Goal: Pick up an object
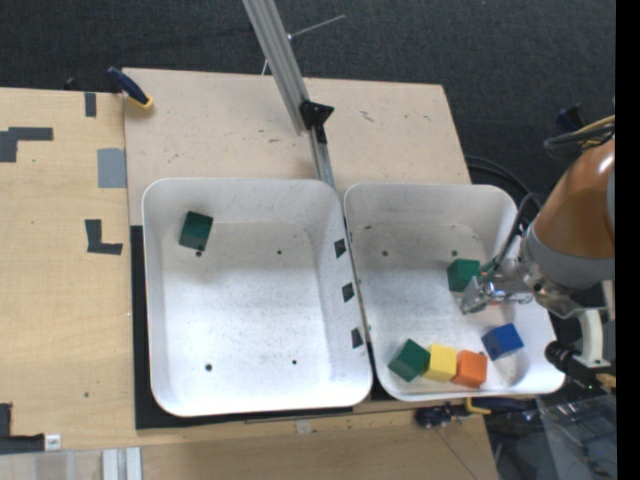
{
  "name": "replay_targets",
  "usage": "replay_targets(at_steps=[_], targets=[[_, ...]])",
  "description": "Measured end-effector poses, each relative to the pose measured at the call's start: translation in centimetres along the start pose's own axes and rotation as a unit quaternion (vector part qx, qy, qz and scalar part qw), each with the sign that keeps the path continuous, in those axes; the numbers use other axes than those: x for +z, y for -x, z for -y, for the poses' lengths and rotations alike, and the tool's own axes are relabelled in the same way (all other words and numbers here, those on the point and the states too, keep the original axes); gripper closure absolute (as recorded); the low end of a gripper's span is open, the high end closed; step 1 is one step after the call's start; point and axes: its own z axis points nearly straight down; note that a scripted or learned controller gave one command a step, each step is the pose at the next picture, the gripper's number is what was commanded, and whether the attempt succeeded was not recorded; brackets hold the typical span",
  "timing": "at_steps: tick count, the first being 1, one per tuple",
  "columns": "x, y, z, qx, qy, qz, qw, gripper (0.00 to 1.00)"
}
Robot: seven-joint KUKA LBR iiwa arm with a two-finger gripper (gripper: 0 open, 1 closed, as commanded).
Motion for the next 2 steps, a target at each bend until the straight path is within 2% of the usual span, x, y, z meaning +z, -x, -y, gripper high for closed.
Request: replay_targets(at_steps=[1,2], targets=[[-4.4,0.2,-0.9,0.000,-0.002,0.000,1.0000,1.00],[-9.7,0.1,-1.0,0.000,0.000,0.000,1.0000,1.00]])
